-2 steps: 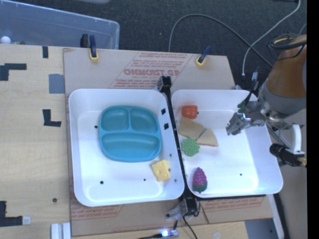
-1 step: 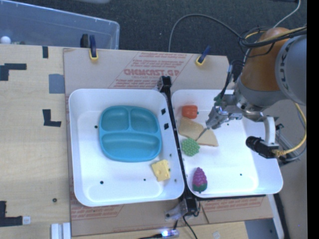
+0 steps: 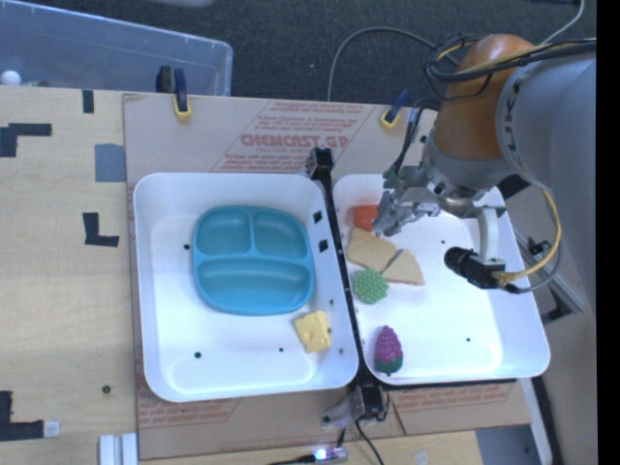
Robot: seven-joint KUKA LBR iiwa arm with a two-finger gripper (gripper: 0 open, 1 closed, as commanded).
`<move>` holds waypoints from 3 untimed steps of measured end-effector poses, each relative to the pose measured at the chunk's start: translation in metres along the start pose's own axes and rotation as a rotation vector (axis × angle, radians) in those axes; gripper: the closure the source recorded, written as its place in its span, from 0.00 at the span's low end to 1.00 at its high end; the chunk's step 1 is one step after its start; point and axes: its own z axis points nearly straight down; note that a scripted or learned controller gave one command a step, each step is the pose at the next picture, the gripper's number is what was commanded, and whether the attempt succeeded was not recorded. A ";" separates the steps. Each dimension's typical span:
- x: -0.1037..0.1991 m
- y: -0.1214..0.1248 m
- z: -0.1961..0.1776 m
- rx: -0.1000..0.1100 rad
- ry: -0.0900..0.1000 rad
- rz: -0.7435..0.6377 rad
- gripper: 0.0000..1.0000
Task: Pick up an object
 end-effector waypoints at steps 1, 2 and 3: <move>0.042 0.021 -0.010 -0.001 0.000 0.000 1.00; 0.093 0.045 0.000 0.000 0.000 -0.001 1.00; 0.137 0.072 -0.012 -0.002 0.000 0.000 1.00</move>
